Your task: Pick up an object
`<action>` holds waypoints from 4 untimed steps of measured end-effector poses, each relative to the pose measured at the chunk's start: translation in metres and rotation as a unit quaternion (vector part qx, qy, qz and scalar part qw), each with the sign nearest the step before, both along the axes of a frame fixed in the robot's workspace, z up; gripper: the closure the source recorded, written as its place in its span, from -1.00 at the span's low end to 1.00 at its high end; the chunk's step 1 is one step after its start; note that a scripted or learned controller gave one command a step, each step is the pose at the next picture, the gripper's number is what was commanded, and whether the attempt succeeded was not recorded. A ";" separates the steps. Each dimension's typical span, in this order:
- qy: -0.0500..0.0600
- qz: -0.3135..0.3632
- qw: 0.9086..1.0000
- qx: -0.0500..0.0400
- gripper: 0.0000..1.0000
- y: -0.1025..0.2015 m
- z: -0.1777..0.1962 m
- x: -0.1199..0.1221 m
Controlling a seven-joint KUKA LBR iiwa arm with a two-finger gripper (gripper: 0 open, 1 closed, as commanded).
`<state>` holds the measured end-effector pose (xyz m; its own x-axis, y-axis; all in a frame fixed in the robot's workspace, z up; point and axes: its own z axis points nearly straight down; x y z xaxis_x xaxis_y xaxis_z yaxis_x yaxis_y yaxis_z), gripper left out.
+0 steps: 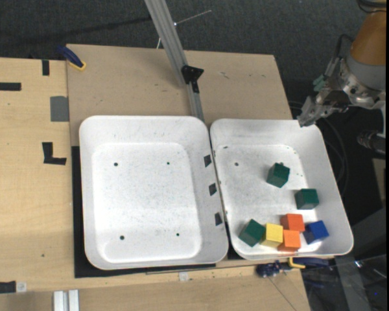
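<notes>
Camera view puts the gripper (309,115) beyond the right bin's (259,135) far right corner (jaw state cannot be told), blocks (279,175) clustered near, unreached.

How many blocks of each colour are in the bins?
All lie in the right bin.
Green: 3
Orange: 2
Yellow: 1
Blue: 1
Total: 7

High fixed slanted view over both bins (211,129)
</notes>
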<state>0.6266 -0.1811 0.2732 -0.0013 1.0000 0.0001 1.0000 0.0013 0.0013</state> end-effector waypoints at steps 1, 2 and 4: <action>0.001 0.002 1.000 0.000 1.00 0.046 0.001 -0.002; 0.001 0.002 1.000 0.001 1.00 0.097 0.005 -0.004; 0.002 0.003 1.000 0.001 1.00 0.212 -0.028 -0.009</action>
<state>0.6176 0.0306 0.2449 -0.0069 1.0000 0.0016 1.0000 0.0070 -0.0035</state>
